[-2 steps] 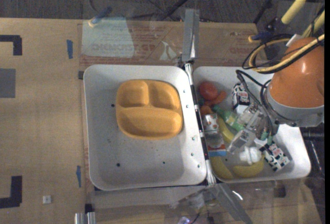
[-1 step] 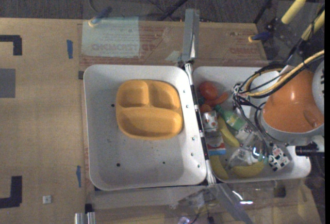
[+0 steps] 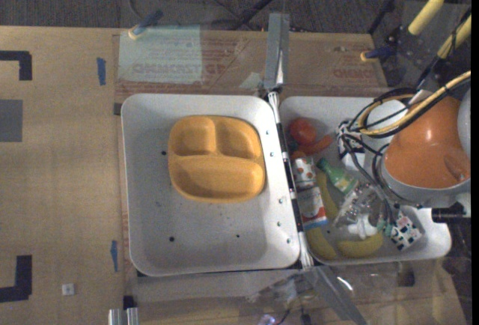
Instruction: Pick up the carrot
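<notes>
The carrot (image 3: 322, 143) is a small orange piece at the back left of the right bin (image 3: 438, 245), lying against a red tomato (image 3: 301, 130). The arm's orange band (image 3: 425, 153) hangs over the right half of that bin. Below it, my gripper (image 3: 359, 207) is low among the clutter in the middle of the bin, in front of and to the right of the carrot, and nothing is visibly held in it. The arm and its cables hide the bin's right side.
The right bin also holds a green-capped bottle (image 3: 337, 175), a small labelled bottle (image 3: 304, 170), a banana (image 3: 340, 245) at the front and a black-and-white patterned object (image 3: 404, 232). An orange divided plate (image 3: 217, 157) lies in the left bin (image 3: 187, 241). A metal divider (image 3: 288, 189) separates the bins.
</notes>
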`<state>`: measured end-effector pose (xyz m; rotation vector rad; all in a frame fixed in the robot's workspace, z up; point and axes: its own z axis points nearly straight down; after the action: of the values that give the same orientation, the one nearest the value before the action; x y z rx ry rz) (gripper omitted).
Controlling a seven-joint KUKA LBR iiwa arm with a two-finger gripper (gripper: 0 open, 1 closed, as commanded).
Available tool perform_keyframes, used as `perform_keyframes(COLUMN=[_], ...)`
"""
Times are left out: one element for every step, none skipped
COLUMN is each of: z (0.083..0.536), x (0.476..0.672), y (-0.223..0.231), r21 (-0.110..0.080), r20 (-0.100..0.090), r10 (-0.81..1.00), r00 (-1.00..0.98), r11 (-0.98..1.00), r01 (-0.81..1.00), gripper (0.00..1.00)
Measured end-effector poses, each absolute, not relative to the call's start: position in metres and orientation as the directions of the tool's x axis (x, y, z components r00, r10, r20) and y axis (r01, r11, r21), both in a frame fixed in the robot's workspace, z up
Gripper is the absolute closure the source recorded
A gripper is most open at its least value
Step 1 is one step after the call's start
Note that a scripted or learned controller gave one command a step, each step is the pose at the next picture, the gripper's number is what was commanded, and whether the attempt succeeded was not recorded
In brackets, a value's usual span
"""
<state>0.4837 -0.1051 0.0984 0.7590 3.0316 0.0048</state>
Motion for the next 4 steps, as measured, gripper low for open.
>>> perform_keyframes(z=[0.098,0.108,0.253,0.292], x=[0.484,0.485,0.481,0.481], y=[-0.105,-0.105,-0.072,-0.113], r21=[0.007,0.009,0.003,0.0], r20=[-0.015,-0.019,-0.005,-0.008], r10=[0.471,0.473,0.547,0.178], r00=[-0.882,-0.881,-0.837,-0.984], r11=[0.882,0.881,0.837,0.984], r01=[0.47,0.473,0.547,0.178], gripper=[0.0,1.0,1.0,1.0])
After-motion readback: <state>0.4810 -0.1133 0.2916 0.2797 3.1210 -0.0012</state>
